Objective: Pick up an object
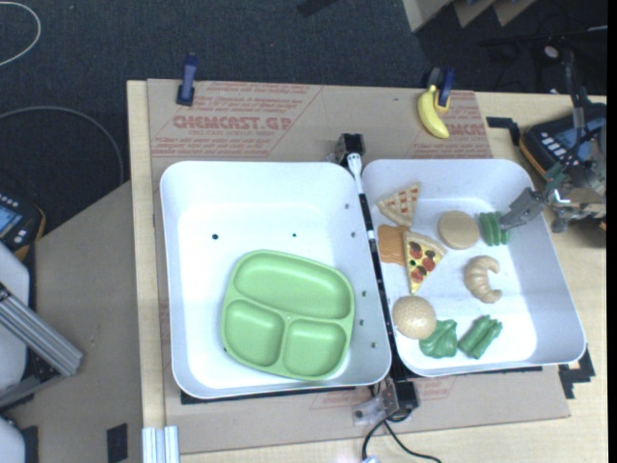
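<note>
Your gripper sits low at the right bin's far right side, tip beside a green toy near the bun. Jaw opening: cannot tell. Green tray occupies left bin.

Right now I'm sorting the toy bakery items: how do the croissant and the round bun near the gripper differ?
The croissant is a curved crescent; the bun is a plain round dome. The croissant lies nearer the right bin's middle; the bun sits further back, beside the gripper. Both are tan.
</note>
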`<state>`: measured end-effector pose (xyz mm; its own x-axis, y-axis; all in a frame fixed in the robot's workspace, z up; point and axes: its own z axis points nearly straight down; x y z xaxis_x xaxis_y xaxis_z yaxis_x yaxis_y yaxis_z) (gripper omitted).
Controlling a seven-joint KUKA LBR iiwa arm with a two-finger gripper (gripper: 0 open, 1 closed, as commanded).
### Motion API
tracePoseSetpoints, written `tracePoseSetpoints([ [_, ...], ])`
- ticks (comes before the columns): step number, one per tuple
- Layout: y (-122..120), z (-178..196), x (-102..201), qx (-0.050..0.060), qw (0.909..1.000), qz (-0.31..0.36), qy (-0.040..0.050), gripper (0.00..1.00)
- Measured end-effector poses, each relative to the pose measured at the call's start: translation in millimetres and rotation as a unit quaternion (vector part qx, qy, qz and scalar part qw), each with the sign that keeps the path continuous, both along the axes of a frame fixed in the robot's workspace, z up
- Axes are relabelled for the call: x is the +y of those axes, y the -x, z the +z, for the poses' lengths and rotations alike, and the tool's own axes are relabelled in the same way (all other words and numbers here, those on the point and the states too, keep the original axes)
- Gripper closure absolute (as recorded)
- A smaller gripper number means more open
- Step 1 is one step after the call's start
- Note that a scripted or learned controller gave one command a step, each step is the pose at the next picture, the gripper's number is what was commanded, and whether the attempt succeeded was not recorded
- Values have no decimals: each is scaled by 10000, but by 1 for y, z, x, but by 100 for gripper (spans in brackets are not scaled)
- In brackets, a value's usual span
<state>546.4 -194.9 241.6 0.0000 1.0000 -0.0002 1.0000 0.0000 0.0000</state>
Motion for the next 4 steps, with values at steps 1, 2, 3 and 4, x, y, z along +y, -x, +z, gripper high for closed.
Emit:
tracePoseSetpoints([
  [1,28,-165,50,42,10000,3,-27,0],
  [2,25,-146,46,-17,10000,-7,9,100],
  [3,60,-52,121,-29,10000,36,-10,100],
  [4,67,-16,123,-24,10000,7,4,100],
])
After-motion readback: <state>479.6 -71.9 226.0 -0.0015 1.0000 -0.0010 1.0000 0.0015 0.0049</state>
